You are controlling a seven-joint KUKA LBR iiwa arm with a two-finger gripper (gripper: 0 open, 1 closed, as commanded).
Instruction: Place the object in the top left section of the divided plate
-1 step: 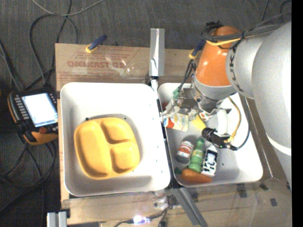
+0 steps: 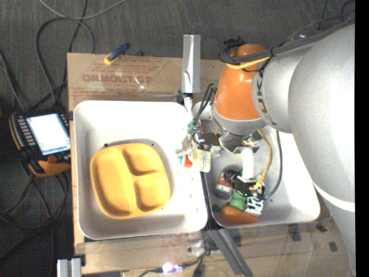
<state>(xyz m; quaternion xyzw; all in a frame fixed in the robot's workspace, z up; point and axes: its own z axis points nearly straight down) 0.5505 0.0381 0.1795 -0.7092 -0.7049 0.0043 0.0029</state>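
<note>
The yellow divided plate lies in the left white bin, with one long section on its left and two smaller ones on its right. My gripper hangs over the wall between the two bins, just right of the plate's upper right corner. Small items cluster right under it: a red-orange bit and a pale yellowish piece. Whether either one is gripped is hidden by the wrist. The orange band of the arm sits directly above.
The right bin holds a red-and-white item, a green item, an orange-brown item and a black-and-white piece. A cardboard sheet lies behind the left bin. A handheld screen sits at the far left.
</note>
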